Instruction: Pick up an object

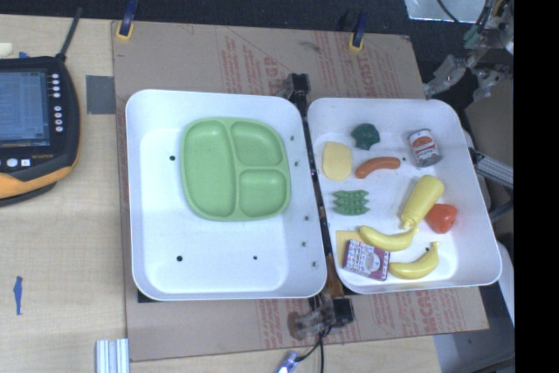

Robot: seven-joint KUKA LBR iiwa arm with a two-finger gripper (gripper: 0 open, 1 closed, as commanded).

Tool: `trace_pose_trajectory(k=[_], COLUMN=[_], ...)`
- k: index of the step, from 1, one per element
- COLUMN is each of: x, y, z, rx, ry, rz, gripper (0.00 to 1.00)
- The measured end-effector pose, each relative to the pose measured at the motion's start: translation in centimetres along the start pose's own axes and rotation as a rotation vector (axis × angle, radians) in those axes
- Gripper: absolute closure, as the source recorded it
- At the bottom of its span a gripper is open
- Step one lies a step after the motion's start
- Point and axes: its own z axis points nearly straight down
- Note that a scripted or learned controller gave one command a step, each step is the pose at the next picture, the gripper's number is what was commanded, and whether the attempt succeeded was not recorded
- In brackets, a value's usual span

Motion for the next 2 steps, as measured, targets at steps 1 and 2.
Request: trace_pose_trajectory(k=[1, 2], x=[3.4, 5.6], y=[-4.1, 1.3], z=[18.2, 19.7], rx=[-0.002, -0.001], ry=[-0.001, 0.001], rz=[0.001, 0.0], gripper=[0.0, 0.0])
